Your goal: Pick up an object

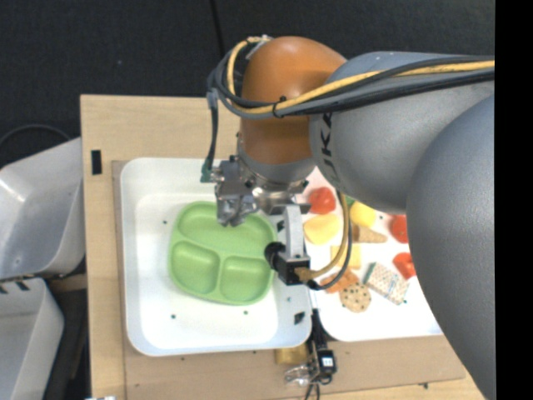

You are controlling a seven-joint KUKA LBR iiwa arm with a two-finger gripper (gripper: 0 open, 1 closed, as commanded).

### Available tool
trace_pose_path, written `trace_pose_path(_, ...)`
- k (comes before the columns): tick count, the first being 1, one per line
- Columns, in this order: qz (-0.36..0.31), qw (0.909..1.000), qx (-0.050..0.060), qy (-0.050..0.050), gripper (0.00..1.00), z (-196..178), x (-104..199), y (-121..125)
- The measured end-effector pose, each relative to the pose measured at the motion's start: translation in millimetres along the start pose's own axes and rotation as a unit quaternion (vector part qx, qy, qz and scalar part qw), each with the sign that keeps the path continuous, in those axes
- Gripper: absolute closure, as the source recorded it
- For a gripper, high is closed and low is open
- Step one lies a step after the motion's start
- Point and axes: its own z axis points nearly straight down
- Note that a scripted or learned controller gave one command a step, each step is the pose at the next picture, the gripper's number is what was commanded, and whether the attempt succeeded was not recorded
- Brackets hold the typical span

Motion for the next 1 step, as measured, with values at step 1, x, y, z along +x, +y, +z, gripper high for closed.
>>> trace_pose_path(1, -0.006, 0.9999, -0.011, 0.006, 1.00, -210.8, 24.4, -69.3)
